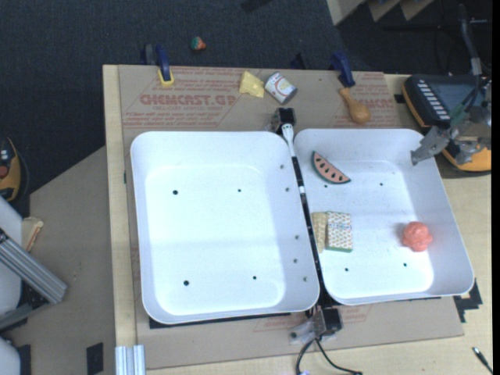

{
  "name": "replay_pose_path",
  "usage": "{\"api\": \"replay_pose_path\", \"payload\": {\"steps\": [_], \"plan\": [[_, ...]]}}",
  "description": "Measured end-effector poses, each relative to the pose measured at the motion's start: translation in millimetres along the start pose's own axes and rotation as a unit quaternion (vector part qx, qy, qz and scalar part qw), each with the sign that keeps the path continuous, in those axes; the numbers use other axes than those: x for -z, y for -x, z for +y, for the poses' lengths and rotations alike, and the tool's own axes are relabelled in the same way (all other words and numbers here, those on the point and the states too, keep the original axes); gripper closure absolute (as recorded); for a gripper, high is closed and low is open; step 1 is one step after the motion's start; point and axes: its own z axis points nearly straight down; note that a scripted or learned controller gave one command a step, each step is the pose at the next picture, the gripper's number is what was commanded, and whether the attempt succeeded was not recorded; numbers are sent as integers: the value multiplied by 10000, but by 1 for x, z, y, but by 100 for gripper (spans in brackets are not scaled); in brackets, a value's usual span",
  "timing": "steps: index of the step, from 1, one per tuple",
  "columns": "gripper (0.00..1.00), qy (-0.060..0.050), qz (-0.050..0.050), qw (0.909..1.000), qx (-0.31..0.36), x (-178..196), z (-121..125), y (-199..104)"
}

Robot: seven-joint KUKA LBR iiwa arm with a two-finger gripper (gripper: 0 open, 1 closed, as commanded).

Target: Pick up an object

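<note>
Pink ball [417, 236]: right bin [437, 201], near side; probably soft, light, may roll; pinch across its middle.
Sponge block [337, 231]: by the divider; squashy, easy.
Watermelon slice [330, 169]: farther; thin, awkward.
Tool [428, 145]: at bin's far right rim; finger state unclear.

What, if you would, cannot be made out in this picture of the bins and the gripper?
- Gripper, camera view: small at the right bin's far corner; fingers too small to judge.
- Arm: cut off by the right edge.
- Sponge: its left side merges with the bin wall; the pattern is blurred.
- Pink ball: too blurred to identify.
- Small items beyond the bins: too small to name.
</note>
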Motion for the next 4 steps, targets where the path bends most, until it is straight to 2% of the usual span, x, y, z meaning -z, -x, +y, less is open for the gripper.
{"api": "replay_pose_path", "payload": {"steps": [1,2,3,4], "plan": [[100,20,-11,10000,5,11,1,0],[100,74,-34,10000,-20,152,-68,21],[100,-47,28,10000,24,67,-83,-42],[100,19,-25,10000,-32,97,-103,22]]}}
